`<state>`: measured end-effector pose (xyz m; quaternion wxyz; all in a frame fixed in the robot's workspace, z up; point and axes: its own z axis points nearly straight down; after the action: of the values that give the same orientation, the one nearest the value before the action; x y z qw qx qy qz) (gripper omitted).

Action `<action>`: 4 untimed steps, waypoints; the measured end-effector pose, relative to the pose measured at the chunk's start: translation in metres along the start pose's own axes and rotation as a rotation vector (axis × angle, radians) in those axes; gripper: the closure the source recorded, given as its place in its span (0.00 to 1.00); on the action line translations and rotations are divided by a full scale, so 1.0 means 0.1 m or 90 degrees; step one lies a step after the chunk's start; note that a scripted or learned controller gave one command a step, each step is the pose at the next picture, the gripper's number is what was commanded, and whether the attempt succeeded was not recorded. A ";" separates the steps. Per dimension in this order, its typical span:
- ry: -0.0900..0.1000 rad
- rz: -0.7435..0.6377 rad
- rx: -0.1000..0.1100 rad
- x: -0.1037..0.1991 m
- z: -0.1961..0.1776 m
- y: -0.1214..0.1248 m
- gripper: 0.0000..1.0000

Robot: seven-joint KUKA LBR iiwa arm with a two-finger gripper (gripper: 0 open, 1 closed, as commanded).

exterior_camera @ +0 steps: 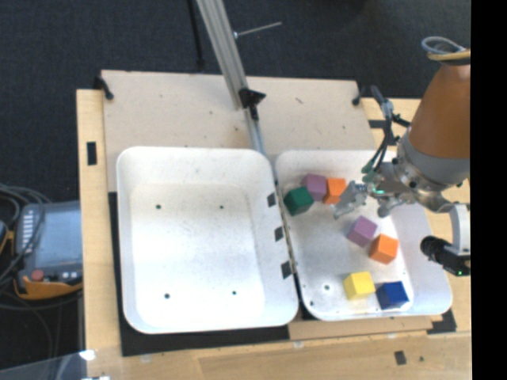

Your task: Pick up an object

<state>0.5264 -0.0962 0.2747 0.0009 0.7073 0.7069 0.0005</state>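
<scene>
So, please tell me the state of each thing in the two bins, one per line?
left bin: no blocks seen
right bin: holds the blocks
green block: resting, against the purple one
purple block: resting
orange block: resting
second purple block: resting, tilted
second orange block: resting
yellow block: resting
blue block: resting
gripper: above the right bin

We're looking down on a robotics lab: a plain light wooden bench (87,212) stands on dark carpet (47,30), bearing two shallow white plastic bins (135,165), with a slanted aluminium strut (222,42) bolted on and a grey control pendant with cables (43,244) at its side.
</scene>
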 end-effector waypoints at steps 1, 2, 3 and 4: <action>0.000 0.000 0.005 -0.05 0.61 -0.05 0.00; 0.001 0.001 0.005 0.05 1.17 -0.06 0.00; 0.000 0.001 0.005 0.01 1.70 -0.17 0.00; -0.001 0.005 -0.002 -0.01 1.56 -0.14 1.00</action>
<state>0.5128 -0.0968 0.1187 0.0026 0.7102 0.7040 0.0013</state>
